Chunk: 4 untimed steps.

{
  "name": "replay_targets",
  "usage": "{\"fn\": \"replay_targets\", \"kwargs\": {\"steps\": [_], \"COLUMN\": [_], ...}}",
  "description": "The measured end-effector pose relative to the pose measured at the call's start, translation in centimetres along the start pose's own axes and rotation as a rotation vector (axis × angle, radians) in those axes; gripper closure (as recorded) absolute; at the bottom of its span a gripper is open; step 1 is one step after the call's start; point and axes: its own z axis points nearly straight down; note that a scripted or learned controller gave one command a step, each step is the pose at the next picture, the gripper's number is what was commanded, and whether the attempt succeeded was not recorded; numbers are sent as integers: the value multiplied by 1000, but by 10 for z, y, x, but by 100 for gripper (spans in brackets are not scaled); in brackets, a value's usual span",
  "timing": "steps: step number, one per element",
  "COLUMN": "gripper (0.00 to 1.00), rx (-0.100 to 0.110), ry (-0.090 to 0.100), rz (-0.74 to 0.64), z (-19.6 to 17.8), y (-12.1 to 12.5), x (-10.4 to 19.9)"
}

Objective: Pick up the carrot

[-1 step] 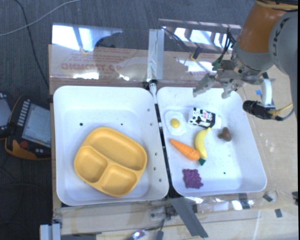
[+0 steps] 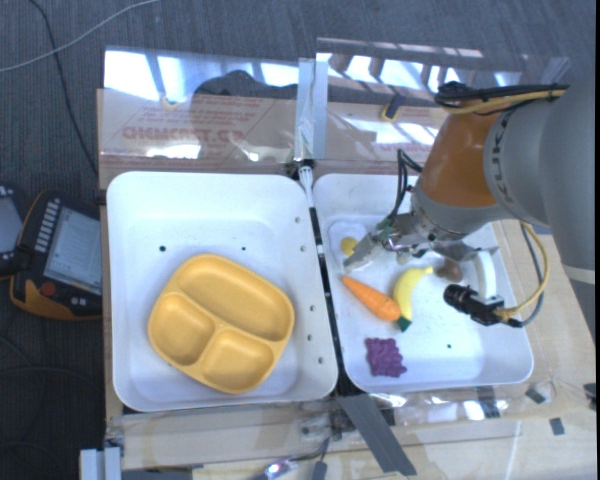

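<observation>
The orange carrot point(image 2: 371, 298) lies in the right bin point(image 2: 500, 363), near its left wall, with its tip pointing up-left. My gripper point(image 2: 368, 250) reaches down into that bin's upper left part, just above the carrot's thin end and apart from it. Nothing shows in its grasp. The grey arm with its orange band point(image 2: 458, 173) comes in from the upper right and hides part of the bin's back.
A yellow banana point(image 2: 410, 290) lies right beside the carrot's thick end. A purple grape bunch point(image 2: 385, 356) sits below them. A small yellow item point(image 2: 348, 245) rests left of the gripper. The left bin point(image 2: 140, 218) holds a yellow divided plate point(image 2: 220, 320).
</observation>
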Motion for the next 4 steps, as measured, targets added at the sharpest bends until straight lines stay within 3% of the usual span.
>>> {"fn": "replay_targets", "kwargs": {"steps": [1, 2, 3, 4], "gripper": [0, 0, 0, 0], "rx": [-20, -15, -20, -20], "ry": [-5, -2, -9, -3], "rz": [94, 328, 339, 382], "z": [19, 18, 19, 19], "y": [-48, -101, -100, -99], "x": [-2, 6, 12, 12]}}
